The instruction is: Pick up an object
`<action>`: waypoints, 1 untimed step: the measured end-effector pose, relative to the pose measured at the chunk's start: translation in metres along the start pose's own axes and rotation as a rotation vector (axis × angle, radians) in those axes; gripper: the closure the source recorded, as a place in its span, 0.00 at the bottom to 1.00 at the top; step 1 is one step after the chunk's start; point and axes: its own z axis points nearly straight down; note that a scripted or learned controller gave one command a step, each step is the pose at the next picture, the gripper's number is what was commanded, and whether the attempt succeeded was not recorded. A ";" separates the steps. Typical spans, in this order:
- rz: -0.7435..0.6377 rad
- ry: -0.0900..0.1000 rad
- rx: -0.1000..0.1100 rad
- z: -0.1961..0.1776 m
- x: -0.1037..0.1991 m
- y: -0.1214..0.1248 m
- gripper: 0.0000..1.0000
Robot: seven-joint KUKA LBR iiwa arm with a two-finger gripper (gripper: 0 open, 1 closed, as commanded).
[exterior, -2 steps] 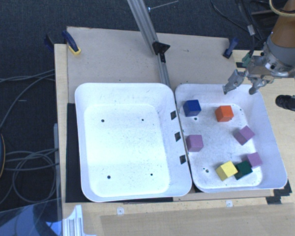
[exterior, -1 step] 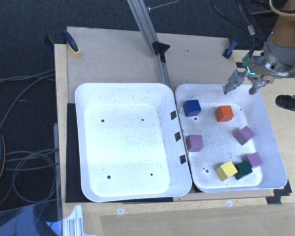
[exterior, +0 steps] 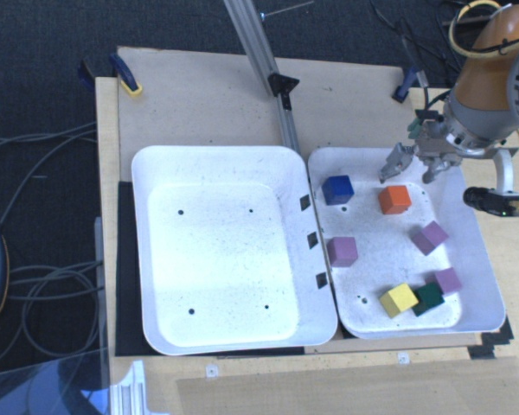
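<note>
The orange block (exterior: 394, 200) sits near the far edge of the right bin (exterior: 476, 314), a blue block (exterior: 337, 189) to its left. Your gripper (exterior: 413, 168) hangs just above it, fingers spread, nothing between them. Centre the fingers over the orange block, then descend straight so neither fingertip clips its top.

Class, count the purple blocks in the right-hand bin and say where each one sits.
3. One purple block near the bin's left side, one right of centre below the orange block, one beside the green block.
</note>
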 end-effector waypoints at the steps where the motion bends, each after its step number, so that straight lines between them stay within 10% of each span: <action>1: 0.000 0.000 0.000 0.064 0.000 0.002 0.00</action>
